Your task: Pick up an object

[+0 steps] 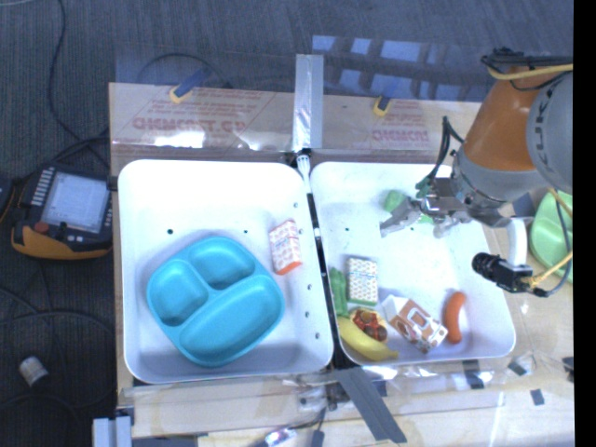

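Banana [365, 343] front; jaws [421, 222] spread over right bin [484, 347].

A single fixed camera is mounted above the bench and looks down at a slant. The far side of the bench lies toward the top of the frame and the near side toward the bottom. The left bin [130, 250] and the right bin [484, 315] sit side by side across the centre of the frame, both fully in view. The standoff is moderate: dark carpet [56, 361] shows along the left and top margins, and a cardboard panel [233, 119] runs behind the bins. The arm [507, 128] enters from the upper right of the frame.
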`<state>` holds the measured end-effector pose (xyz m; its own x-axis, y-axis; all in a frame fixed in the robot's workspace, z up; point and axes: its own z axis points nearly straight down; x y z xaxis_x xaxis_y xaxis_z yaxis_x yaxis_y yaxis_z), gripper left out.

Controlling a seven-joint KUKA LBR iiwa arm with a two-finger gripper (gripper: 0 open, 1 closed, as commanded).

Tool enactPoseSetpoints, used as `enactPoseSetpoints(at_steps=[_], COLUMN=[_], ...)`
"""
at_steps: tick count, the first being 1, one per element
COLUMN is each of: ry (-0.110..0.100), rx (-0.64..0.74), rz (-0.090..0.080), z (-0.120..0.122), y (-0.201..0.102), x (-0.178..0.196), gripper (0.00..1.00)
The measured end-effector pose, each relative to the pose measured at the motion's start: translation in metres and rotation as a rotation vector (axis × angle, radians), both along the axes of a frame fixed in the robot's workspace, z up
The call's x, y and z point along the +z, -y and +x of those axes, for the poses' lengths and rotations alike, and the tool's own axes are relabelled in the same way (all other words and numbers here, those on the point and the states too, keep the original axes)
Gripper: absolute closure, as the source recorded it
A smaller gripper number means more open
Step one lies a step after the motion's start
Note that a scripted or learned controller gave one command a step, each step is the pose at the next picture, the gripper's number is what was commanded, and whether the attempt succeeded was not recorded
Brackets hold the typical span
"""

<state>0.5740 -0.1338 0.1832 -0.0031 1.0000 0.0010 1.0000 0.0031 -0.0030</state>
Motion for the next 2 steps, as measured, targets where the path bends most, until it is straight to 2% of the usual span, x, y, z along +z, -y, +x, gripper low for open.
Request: enactPoseSetpoints(at_steps=[1, 2], ry=[0.002, -0.001], rx=[-0.004, -0.027], rz=[-0.002, -0.005], z=[0.011, 0.066], y=[0.002, 0.050], x=[0.080, 0.023], gripper=[0.00, 0.00])
